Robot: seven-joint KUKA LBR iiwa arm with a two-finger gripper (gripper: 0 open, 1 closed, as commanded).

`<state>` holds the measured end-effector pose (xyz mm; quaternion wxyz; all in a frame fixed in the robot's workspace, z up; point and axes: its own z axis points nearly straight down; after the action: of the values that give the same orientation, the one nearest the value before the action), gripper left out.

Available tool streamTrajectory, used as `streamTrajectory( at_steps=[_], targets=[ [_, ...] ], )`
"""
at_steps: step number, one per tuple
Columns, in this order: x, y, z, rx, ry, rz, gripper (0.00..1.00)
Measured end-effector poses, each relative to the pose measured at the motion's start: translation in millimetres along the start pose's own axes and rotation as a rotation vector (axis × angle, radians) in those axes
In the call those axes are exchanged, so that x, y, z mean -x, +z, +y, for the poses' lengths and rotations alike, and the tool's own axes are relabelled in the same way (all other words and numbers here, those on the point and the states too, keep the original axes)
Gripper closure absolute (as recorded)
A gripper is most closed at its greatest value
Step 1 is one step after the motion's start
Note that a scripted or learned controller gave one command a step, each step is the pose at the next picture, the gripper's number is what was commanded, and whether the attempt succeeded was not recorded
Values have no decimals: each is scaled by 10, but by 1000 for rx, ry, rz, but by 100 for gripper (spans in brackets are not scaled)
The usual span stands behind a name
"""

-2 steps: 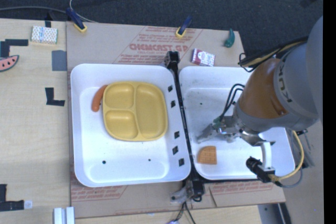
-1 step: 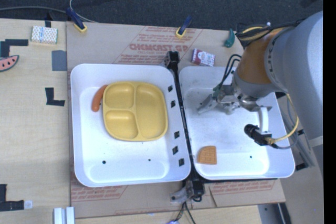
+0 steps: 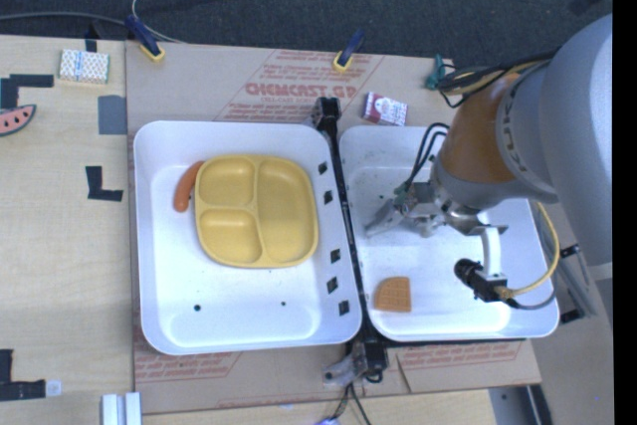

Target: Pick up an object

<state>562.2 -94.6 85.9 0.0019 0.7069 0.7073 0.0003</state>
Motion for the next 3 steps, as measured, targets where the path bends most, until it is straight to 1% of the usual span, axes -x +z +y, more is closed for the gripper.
streamTrajectory(
  at_steps=[1, 2, 3],
  targets=[
    [53, 14, 965, -2, -2, 1, 0],
    [56, -91, 967, -2, -3, -2, 100],
    [53, -85, 965, -3, -3, -2, 0]
  ],
)
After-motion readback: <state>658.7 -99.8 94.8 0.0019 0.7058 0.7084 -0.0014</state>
